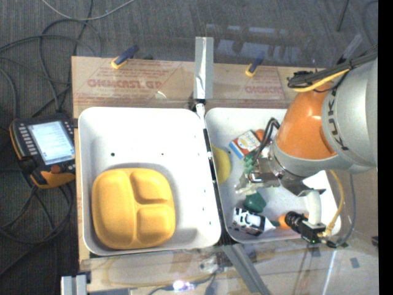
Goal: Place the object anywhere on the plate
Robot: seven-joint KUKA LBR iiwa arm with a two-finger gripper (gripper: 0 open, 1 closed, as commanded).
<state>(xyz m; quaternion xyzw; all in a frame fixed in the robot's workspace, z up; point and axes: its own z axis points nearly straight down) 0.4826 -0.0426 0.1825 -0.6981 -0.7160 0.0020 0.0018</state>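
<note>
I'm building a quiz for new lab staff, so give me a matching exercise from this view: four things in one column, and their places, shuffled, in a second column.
Things:
1. yellow plate
2. handheld controller
3. green object
4. orange band

Places:
A. on the floor, beside the left bin's outer side
B. in the right bin, just below the gripper
C. on the arm, above the wrist
D. in the left bin, in its near half

Pairs: 1-D, 2-A, 3-B, 4-C
</note>
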